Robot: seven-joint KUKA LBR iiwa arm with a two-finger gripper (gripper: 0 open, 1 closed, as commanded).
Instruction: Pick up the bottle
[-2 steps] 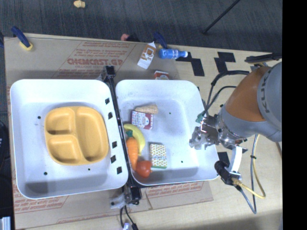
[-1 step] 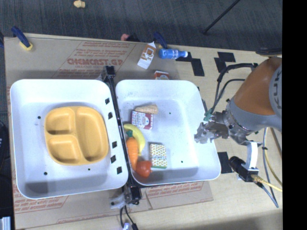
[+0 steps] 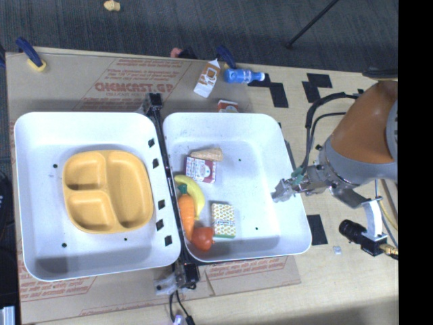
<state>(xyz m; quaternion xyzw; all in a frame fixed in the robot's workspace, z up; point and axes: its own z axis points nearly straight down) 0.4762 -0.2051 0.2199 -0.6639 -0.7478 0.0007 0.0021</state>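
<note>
Bottle (image 3: 242,76) of blue colour is seen lying on its side on the tabletop (image 3: 325,276), beyond the far rim of the right bin (image 3: 284,154) and outside both bins, just beside a small carton (image 3: 206,78). The gripper (image 3: 283,191) is placed at the right bin's right edge, well apart from the bottle; whether the jaws are parted or closed cannot be told, and nothing is seen between them. In the right bin a red and white carton (image 3: 201,170), a wedge of bread (image 3: 206,154), a banana (image 3: 191,189), a carrot (image 3: 187,212), a tomato (image 3: 202,237) and a patterned box (image 3: 224,220) are gathered toward its near left side. A yellow divided plate (image 3: 108,189) is held in the left bin (image 3: 34,202).
</note>
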